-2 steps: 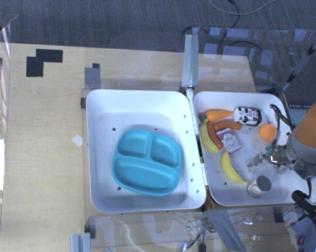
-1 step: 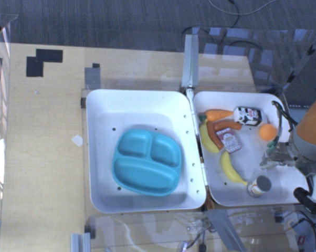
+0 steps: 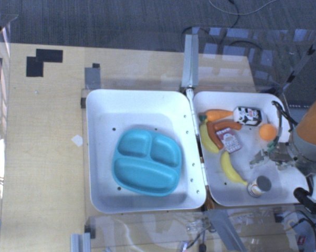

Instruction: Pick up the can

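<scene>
Hovering claw (image 3: 263,159) partly blurred, fingers indistinct, can (image 3: 258,186) lying apart below

The desk (image 3: 48,156) looks like pale, matt wood. Both bins, left (image 3: 97,193) and right (image 3: 289,190), look like smooth white plastic with a soft sheen. The divided tray (image 3: 146,161) is smooth turquoise plastic, faintly glossy. The can (image 3: 259,186) reads as bare metal, its top catching light. The bananas (image 3: 231,169) and the orange ball (image 3: 268,132) look like smooth, matt plastic. The pincer (image 3: 264,158) is dull grey metal. The floor (image 3: 121,14) is rough grey carpet.
</scene>
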`<state>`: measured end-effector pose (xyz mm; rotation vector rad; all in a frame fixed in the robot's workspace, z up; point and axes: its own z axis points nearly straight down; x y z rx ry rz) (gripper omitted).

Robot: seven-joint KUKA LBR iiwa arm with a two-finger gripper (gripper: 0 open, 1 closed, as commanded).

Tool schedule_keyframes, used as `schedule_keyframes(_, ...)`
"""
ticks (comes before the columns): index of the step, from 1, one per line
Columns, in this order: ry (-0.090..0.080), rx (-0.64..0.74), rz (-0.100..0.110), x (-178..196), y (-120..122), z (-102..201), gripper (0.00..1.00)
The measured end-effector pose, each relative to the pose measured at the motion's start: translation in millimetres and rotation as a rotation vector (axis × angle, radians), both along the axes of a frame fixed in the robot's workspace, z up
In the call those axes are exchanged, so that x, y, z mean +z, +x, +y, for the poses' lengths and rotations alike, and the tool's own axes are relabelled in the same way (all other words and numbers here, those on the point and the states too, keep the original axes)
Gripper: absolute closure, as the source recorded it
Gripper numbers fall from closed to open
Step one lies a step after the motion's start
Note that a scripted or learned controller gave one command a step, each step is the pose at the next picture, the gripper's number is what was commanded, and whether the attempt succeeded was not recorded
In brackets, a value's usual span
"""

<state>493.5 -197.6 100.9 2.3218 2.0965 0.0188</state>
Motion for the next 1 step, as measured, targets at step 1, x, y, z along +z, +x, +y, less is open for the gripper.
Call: schedule_keyframes(1,-0.003,0.025,0.005,-11.5,-3.2,3.2,0.0)
